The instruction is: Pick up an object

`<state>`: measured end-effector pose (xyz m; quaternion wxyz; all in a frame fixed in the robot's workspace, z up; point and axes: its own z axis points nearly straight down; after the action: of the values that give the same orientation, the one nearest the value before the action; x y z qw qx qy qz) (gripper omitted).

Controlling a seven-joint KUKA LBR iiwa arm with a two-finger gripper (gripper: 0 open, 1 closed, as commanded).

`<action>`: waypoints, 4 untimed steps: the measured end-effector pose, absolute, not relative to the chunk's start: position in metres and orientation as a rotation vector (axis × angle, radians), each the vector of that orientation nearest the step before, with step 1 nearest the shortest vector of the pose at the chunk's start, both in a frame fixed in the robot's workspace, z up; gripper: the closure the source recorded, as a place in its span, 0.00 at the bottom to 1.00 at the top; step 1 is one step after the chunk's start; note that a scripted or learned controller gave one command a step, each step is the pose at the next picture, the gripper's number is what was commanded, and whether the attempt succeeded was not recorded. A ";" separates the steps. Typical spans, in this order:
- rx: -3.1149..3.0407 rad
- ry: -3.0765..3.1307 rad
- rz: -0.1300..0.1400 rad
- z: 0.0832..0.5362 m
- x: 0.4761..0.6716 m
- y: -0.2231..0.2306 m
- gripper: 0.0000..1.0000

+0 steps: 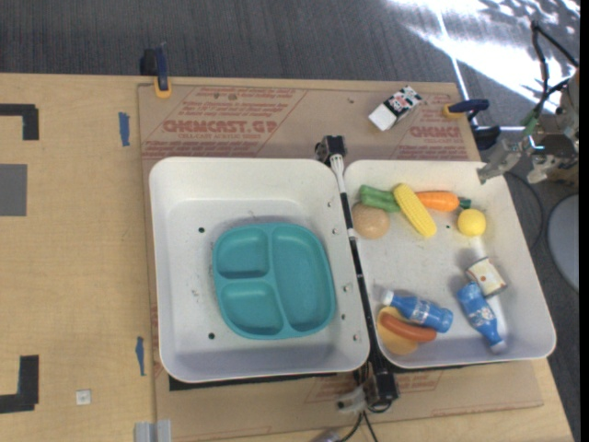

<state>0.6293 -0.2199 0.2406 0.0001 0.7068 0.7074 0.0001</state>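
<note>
Two shallow white bins are sitting side by side on a bench, seen from above.

The left bin (175, 247) is holding a teal divided plate (273, 281) with three compartments, lying flat near its middle. The right bin (529, 288) is holding small toy foods and bottles: a yellow corn cob (414, 210) is lying across a green vegetable (377, 198), with an orange carrot (438, 201) just beside it, a tan round piece (370, 222) below, and a yellow lemon (471, 223) near the right wall. Two blue bottles (420, 312) (481, 314) are lying near the front, one touching a hot dog (402, 331). A small brown and white block (486, 275) is resting above the right-hand bottle. The gripper (492, 166) is hovering at the right bin's far right corner, apart from the objects; whether it is spread or closed cannot be told.
</note>
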 end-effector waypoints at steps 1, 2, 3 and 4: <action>1.930 2.481 0.000 0.144 0.574 -0.189 0.00; 1.717 2.629 0.012 0.087 0.493 -0.212 0.00; 1.590 2.706 0.007 0.086 0.481 -0.124 0.00; 1.800 2.571 0.002 0.103 0.480 -0.103 0.00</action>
<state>0.4799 -0.1030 0.1033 0.0015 0.5735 0.8192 0.0006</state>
